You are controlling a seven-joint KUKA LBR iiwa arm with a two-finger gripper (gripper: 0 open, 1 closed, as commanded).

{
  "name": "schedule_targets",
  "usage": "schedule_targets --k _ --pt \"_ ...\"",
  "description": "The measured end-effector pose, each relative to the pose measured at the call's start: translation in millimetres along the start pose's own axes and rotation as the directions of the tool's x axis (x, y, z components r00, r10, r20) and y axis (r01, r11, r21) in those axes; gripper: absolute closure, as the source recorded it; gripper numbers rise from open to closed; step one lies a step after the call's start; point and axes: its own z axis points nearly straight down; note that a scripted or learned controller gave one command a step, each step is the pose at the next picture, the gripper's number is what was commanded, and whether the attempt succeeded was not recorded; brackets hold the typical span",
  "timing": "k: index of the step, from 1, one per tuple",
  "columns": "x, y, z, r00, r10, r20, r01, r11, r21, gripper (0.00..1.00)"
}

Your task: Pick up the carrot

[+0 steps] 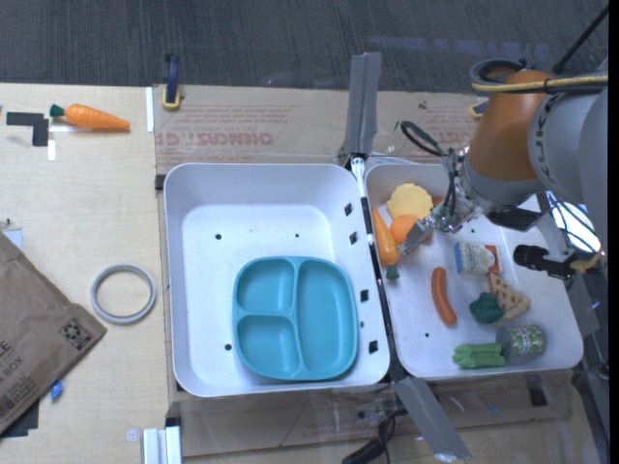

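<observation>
Tool sits low beside carrot at right bin left wall; can't tell grip state, w/ carrot wedged awkwardly.

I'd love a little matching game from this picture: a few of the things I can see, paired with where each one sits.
Things:
1. blue divided plate
2. carrot
3. roll of tape
4. green toy

Places:
A. on the bench, left of both bins
B. near the front edge of the right bin
C. in the left bin
D. against the left wall of the right bin, beside the hand

Pairs: 1-C, 2-D, 3-A, 4-B
</observation>
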Motion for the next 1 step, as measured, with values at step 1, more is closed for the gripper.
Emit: schedule_targets --k 1 --pt "-20.8 28.6 0.7 0.998 0.057 -0.021 -0.056 0.998 0.026 0.00"
